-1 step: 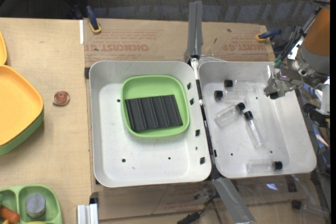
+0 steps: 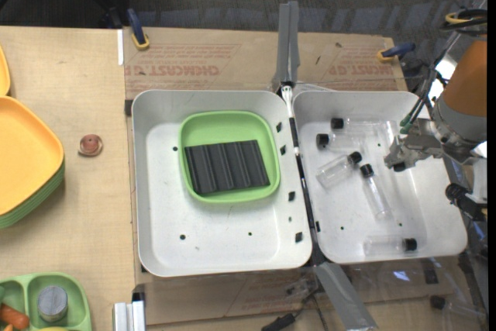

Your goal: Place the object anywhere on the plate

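A green square plate (image 2: pixel 226 122) lies in the left white bin (image 2: pixel 217 244). A dark grey ribbed slab (image 2: pixel 227 167) lies flat across its middle. Several clear plastic vials with black caps lie scattered in the right bin (image 2: pixel 434 205): one (image 2: pixel 333 170) near the middle, one (image 2: pixel 376 194) just right of it, and one (image 2: pixel 387 246) at the front. My gripper (image 2: pixel 399 157) hangs low over the right side of the right bin, just right of the middle vials, with nothing visibly between its tips.
The arm's orange band (image 2: pixel 471 85) is at the right edge. A stack of yellow plates (image 2: pixel 23 159) and a small red disc (image 2: pixel 91 143) sit on the bench to the left. A green divided tray (image 2: pixel 43 298) is at the front left. Clamps hold the cardboard at the back.
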You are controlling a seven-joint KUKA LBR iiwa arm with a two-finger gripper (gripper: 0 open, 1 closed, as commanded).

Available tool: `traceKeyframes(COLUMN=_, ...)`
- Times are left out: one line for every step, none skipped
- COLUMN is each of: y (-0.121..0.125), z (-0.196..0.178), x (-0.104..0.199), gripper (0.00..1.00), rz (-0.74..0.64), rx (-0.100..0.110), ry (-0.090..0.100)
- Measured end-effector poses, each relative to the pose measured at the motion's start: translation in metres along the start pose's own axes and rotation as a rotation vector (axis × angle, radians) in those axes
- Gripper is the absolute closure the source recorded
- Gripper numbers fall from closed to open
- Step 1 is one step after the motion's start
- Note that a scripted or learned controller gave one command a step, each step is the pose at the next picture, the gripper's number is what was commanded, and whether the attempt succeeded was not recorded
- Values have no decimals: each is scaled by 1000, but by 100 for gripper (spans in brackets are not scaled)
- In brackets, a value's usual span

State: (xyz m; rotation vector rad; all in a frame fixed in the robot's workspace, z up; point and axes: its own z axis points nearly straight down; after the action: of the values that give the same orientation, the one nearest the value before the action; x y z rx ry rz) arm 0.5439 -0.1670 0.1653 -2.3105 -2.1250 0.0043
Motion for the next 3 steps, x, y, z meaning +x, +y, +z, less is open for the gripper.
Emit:
traceKeyframes(y=-36, z=-25, x=35, gripper=100, rz=-139, rx=-1, ry=0)
traceKeyframes(y=-62, z=-22, x=49, gripper=100, rz=-294, rx=0, ry=0)
traceKeyframes(y=-73, z=-25, x=70, gripper=100, rz=-408, rx=-1, ry=0)
